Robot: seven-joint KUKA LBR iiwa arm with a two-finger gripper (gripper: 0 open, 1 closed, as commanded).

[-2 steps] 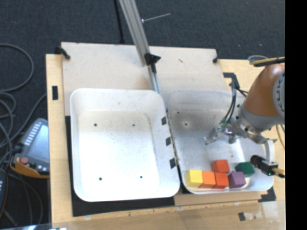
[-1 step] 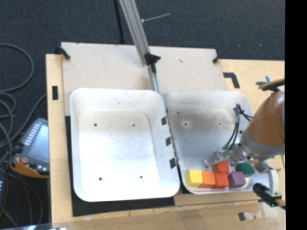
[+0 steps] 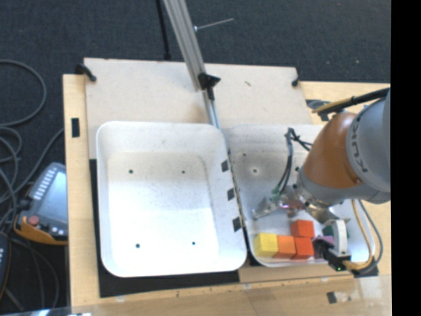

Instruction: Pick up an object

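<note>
Blocks (image 3: pixel 295 239), four in all, clustered at the near end of the right bin (image 3: pixel 253 166), close to its front rim. Yellow block (image 3: pixel 266 243) at the cluster's left end; orange block (image 3: pixel 286 245) touching it on the right; upper red-orange block (image 3: pixel 302 228) and lower red-orange block (image 3: pixel 304 247) stacked in frame at the right end, all four pressed together.

Gripper (image 3: pixel 268 208) low inside the same bin, just up-frame of the yellow block and apart from the cluster. Open or closed: cannot tell, the working end being small and partly masked by the wrist. Nothing legibly clamped.

Orange band (image 3: pixel 329 157) directly above the gripper, covering the right half of the bin. Grey arm link (image 3: pixel 375 157) behind it, entering from the frame's right.

Floor of the right bin speckled dark around the gripper, otherwise white. Left bin (image 3: pixel 105 176) alongside, walls touching or nearly touching along the shared edge, floor likewise speckled with a few dark dots.

Aluminium rail (image 3: pixel 181 25) slanting from the top of the frame to the junction of the two bins, with a black clamp (image 3: pixel 208 81) partway down. Pale bench board (image 3: pixel 131 87) beneath both bins.

Handheld pendant (image 3: pixel 49 199) with orange trim on the dark carpet (image 3: pixel 52 18) at far left, among loose cables (image 3: pixel 26 130).
</note>
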